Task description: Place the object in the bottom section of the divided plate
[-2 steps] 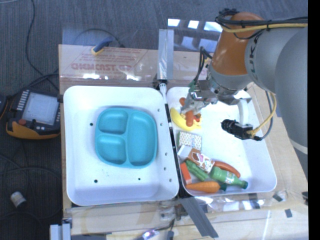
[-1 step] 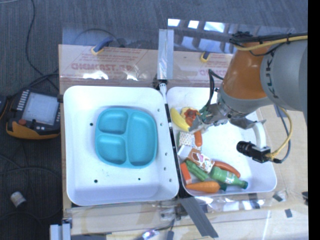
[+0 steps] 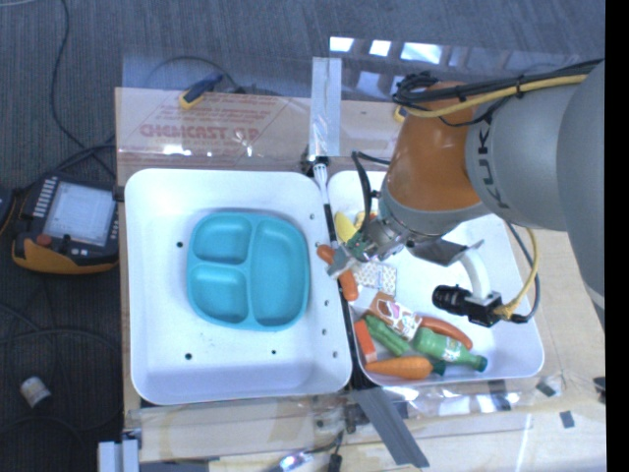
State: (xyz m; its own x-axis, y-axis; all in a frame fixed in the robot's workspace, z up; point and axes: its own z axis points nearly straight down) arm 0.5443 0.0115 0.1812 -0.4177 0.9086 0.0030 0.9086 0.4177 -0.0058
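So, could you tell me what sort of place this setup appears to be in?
Probably a robotics lab test cell: a grey-and-orange arm works over two white bins, toy food fills the right one, and a handheld control pendant and cables lie on grey carpet.

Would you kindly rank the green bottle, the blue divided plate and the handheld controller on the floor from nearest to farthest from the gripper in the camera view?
Measured from the gripper:
1. Green bottle, right bin, lower right of it.
2. Blue divided plate, left bin.
3. Handheld controller, on the floor, far left.

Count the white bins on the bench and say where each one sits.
2. The left bin holds the blue divided plate. The right bin holds a pile of toy food, with the arm reaching over it.
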